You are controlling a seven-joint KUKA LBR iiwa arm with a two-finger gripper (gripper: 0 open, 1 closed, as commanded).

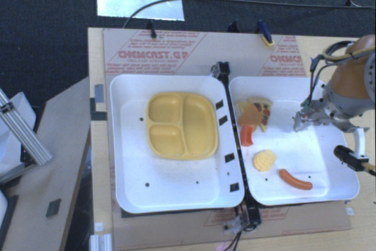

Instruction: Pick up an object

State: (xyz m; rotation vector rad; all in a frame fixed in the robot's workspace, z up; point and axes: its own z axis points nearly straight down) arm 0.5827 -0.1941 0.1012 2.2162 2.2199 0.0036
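Sausage [295, 179] lies in the right bin [346, 188], below the gripper [301, 122].

Two white bins [176, 200]; yellow divided plate [181, 125] in left bin; right bin: orange-brown pizza slice [256, 113] with dark spots, red pepper piece [247, 136], pale yellow ridged chip [265, 160], orange-red sausage [295, 179]; grey arm [351, 76], orange band; tan bench [61, 138], red lettering.
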